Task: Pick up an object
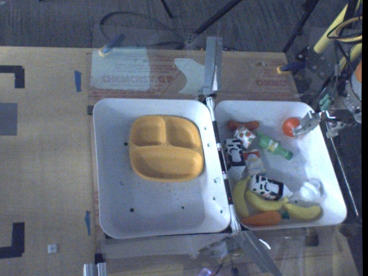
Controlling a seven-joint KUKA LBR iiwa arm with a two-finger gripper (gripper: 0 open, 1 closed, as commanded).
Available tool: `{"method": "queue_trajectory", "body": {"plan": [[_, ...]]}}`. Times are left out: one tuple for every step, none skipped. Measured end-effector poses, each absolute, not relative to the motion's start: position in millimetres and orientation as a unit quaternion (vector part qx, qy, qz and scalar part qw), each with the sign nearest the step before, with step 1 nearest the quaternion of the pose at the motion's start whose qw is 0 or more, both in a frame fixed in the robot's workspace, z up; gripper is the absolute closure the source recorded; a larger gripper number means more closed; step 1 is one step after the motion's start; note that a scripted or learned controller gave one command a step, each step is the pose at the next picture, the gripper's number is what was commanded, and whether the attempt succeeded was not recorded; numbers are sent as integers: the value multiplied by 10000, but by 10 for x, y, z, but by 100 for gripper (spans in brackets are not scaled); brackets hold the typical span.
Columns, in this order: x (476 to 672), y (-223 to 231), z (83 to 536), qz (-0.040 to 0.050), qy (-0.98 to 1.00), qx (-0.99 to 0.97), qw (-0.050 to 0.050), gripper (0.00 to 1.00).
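A: Checking the camera view first. Gripper (306,125) located at right of frame, over the upper right part of the right bin (336,180). Finger state: cannot tell at this resolution, too small and blurred.

B: Confirming nearest candidate. Red ball (291,126) sits in upper right of same bin, immediately left of gripper tip, touching or nearly so. Not seen between any fingers; not counted as held.

A: Noting other contents. Green bottle (274,146) lies lower left of the ball, long axis slanting from upper left to lower right. Bananas (270,203) and carrot (261,218) along the bottom edge, well apart from the tool. Yellow divided plate (166,148) in left bin (109,171).

B: Judging next move: short shift toward frame left, onto the ball.
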State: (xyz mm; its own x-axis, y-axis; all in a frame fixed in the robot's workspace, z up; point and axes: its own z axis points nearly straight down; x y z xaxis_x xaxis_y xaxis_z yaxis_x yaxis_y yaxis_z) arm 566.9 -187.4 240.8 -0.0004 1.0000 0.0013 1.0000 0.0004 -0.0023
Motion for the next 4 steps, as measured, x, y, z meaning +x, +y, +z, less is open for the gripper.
{"method": "queue_trajectory", "body": {"plan": [[6066, -1649, 1379, 12, -7255, -6882, 24, 0], [6183, -1515, 851, -4, -7504, -6610, -5, 0], [6199, -1529, 960, -20, -7492, -6623, -29, 100], [6300, -1909, 1442, -4, -7889, -6146, -26, 100]]}}
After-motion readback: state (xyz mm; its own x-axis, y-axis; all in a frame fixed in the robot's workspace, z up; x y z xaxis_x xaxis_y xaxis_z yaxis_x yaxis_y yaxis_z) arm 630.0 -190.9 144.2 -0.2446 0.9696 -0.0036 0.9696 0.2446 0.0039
